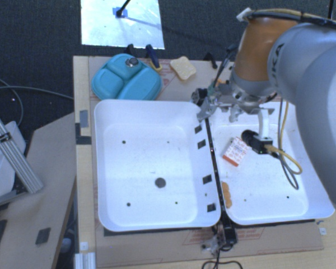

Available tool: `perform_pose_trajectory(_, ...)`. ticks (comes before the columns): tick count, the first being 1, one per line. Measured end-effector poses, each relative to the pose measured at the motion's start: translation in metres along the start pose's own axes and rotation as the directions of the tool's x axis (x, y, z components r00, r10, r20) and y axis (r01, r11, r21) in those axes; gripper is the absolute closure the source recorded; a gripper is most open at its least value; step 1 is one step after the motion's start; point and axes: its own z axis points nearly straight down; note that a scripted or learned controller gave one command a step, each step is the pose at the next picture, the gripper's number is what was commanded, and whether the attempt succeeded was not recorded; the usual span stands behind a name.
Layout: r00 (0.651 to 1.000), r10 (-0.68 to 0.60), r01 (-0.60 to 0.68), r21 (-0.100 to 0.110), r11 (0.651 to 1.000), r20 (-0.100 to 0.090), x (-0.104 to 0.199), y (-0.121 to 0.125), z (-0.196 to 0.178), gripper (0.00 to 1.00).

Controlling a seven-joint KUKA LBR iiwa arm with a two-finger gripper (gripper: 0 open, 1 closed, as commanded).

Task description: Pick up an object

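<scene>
White and orange, a small flat packet (235, 151) lies in the right white bin (271, 198), just right of the picture's middle. The grey robot gripper (227, 108) hangs near it, higher in the picture. I cannot tell if it is wide or narrow.

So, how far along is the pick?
Done: nothing looks picked yet. The packet and the orange piece lie in the right bin, and the dark disc lies in the left bin.
In hand: the gripper hangs over the right bin's far left corner, with no object seen in it.
Left: come down on one object, grasp it and lift it.
</scene>
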Motion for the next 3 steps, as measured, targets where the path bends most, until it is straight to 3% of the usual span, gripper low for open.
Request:
perform_pose_trajectory(1, 1.0, 0.001, -0.001, 0.009, 1.0, -0.001, -0.03, -0.052, 0.001, 0.0)
perform_pose_trajectory(2, 1.0, -0.008, 0.008, -0.004, 1.0, -0.001, -0.026, 0.03, 0.0, 0.0)
perform_pose_trajectory(3, 1.0, 0.002, -0.002, 0.008, 1.0, -0.001, -0.054, -0.07, -0.029, 0.0)
